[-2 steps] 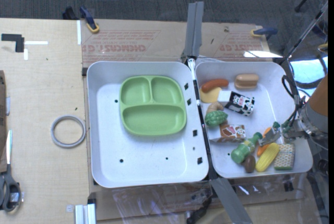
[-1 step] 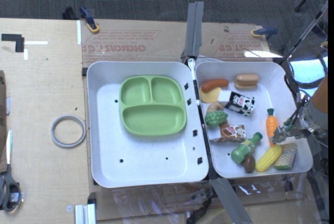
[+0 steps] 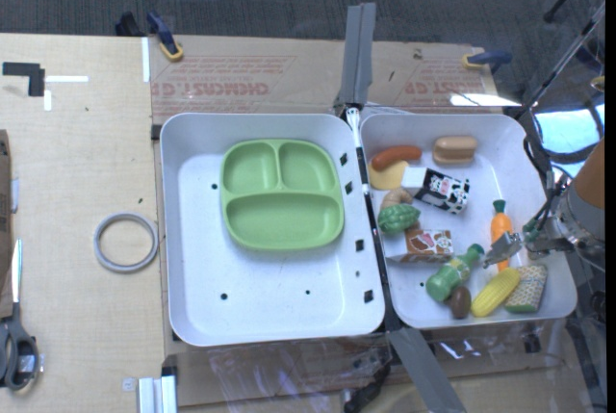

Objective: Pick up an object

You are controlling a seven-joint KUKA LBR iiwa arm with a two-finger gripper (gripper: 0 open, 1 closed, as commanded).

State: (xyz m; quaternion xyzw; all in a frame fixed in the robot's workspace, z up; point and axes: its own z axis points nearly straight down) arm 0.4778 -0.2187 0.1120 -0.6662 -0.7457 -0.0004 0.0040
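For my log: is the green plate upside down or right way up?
Right way up. The green plate shows its three compartments facing upward, and it lies flat in the left bin.

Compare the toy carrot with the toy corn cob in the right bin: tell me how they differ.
The carrot is orange with a green top; the corn cob is yellow. The carrot stands almost straight up the picture, while the corn cob lies on a diagonal. The corn cob looks thicker than the carrot. The carrot lies farther from the bin's near rim than the corn cob does. Both are toy vegetables in the right bin, near its right side.

A robotics lab: clamped cardboard (image 3: pixel 318 79), taped wooden bench (image 3: pixel 77 170), toy-food bins (image 3: pixel 183 209)
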